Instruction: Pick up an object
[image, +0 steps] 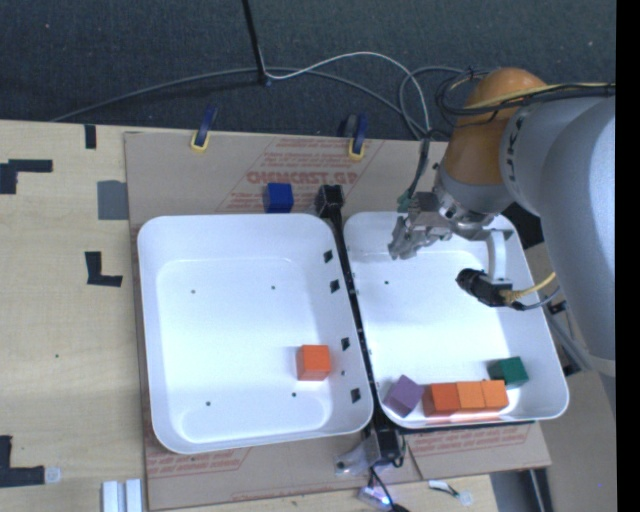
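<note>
An orange cube (314, 362) lies in the left bin (180, 250), toward its near right side. In the right bin (540, 350), along the near wall, sit a purple block (403, 395), a long orange block (464, 398) and a green block (510, 371). My gripper (405, 243) hangs over the far left part of the right bin, well away from those blocks, and nothing shows between its fingers.
A blue cube (279, 196) rests on the cardboard beyond the left bin. A black clip (328, 200) sits where the bins meet at the far end. Cables run across the dark floor behind, and a black cable connector (482, 286) dangles over the right bin.
</note>
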